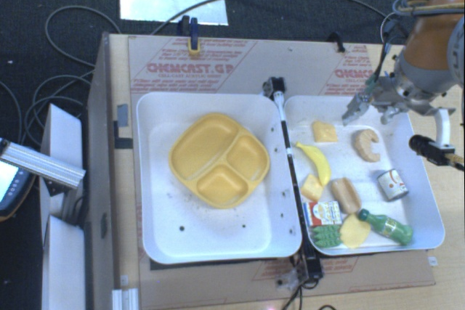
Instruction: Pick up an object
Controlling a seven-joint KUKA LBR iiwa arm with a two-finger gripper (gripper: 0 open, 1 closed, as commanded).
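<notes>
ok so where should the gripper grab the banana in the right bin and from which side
Probably the banana's thick middle, coming straight down from above. It lies flat and curved, running from upper left to lower right, so the fingers would close across its narrow width. Its lower end sits close to a yellow wedge, so stay clear of that end.

Pincer (372, 107) hovers above right bin (436, 218), near croissant (367, 144).

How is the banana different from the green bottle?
The banana is yellow and curved; the green bottle is straight with a yellow label. The banana lies near the middle of the right bin, beside the divider; the bottle lies at the bin's front edge, next to a yellow slice. Both lie flat in the same bin.
</notes>
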